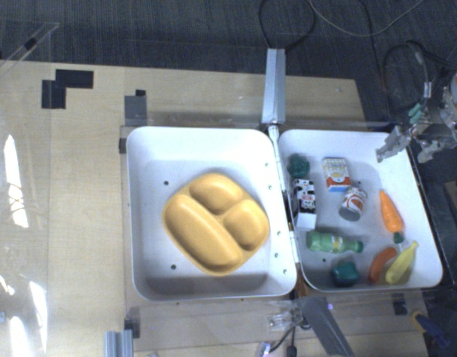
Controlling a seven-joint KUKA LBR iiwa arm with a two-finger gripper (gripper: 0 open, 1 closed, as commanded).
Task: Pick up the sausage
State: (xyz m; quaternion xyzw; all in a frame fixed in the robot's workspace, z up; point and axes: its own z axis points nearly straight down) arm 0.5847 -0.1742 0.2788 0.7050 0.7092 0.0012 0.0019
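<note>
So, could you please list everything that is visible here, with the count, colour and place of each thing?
bins: 2, white, side by side on the bench, left bin, right bin
divided tray: 1, yellow, middle of left bin
dark green item: 1, right bin, far left corner
black-and-white carton: 1, right bin, left side
small box: 1, white and orange, right bin, far middle
can: 1, red and silver, right bin, centre
carrot: 1, orange, right side
bottle: 1, green, lying down
teal item: 1, near edge
sausage: 1, orange-red, near right
banana: 1, yellow, beside the sausage
gripper: 1, grey, above the right bin's far right corner
</note>
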